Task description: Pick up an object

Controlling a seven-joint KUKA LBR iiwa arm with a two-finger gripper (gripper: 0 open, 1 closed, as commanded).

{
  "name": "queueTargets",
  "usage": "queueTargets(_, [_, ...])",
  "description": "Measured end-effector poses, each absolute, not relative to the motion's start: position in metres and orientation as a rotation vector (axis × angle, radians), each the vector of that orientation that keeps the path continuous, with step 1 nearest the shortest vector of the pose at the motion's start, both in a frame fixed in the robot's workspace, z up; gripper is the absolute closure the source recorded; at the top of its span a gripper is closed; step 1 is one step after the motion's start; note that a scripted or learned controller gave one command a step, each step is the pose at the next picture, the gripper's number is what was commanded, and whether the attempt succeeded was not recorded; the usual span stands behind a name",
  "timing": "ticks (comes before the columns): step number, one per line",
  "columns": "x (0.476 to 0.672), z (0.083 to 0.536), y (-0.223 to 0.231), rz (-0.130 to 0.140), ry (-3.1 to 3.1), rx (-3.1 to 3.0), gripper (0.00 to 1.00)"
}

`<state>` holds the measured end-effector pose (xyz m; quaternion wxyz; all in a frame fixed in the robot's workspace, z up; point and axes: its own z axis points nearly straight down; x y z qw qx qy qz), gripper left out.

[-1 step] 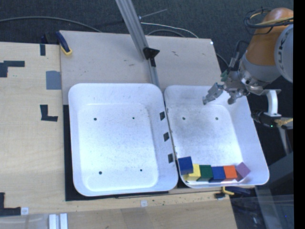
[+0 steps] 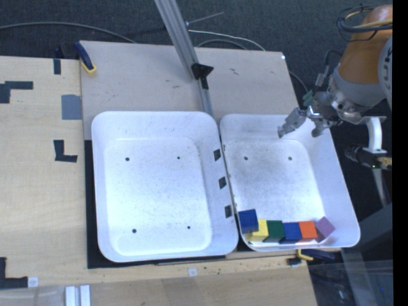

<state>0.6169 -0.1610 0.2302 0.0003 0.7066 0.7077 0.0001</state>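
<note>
Arm [image 2: 366, 56] cut off, perhaps mid-wrist

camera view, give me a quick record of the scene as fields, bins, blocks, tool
left bin: white bin, no blocks in it
right bin: white bin, blocks lie along its near edge
blocks: a row at the near edge, blue block, yellow block, green block, second blue block, orange block, purple block
tool: tool above the right bin's far right corner, nothing between its fingers
tool to blocks: apart, at opposite ends of the bin
</note>
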Motion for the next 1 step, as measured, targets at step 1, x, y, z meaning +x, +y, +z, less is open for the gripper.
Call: queueTargets(1, [0.6173,0.2390,-0.1600,-0.001,2.226,2.217,1.00])
